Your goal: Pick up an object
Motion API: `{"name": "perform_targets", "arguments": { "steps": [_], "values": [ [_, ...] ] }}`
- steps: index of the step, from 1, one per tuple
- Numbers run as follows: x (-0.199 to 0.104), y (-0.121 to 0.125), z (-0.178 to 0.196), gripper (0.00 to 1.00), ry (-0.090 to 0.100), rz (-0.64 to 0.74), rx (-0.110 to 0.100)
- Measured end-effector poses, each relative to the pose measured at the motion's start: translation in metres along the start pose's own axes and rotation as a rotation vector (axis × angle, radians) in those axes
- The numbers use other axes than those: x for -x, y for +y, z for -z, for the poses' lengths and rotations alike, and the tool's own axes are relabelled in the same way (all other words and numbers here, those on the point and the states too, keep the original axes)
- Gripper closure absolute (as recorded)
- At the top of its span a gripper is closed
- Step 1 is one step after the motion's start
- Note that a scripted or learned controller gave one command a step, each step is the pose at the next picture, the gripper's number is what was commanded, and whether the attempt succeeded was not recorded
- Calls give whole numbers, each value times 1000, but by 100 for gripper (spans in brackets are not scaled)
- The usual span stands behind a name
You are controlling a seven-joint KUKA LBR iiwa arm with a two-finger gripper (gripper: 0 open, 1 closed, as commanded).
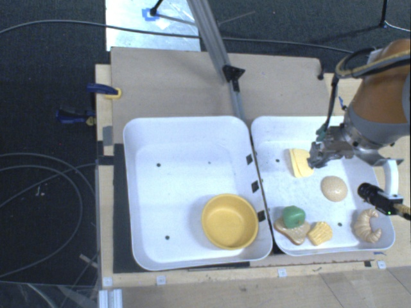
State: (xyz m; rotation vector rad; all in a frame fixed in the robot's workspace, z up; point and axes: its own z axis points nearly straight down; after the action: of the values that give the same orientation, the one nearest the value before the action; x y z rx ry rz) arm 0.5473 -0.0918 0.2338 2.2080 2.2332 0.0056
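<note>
Two bins: your left bin (148, 172) holds a yellow bowl (230, 221). In the right bin (276, 133), the pale yellow wedge (298, 162) lies just beside the gripper (319, 156); I can't tell its state. It looks light and stiff, so pinch across its flat sides.

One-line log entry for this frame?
phase: reach | gripper: right bin, at yellow wedge | grasp: unconfirmed | left bin: yellow bowl
</note>
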Motion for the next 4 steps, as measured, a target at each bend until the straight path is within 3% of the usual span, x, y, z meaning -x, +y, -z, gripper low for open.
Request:
{"name": "perform_targets", "arguments": {
  "steps": [4],
  "values": [
    [-178, 83, 14, 100, 0, -1, 1]
  ]
}}
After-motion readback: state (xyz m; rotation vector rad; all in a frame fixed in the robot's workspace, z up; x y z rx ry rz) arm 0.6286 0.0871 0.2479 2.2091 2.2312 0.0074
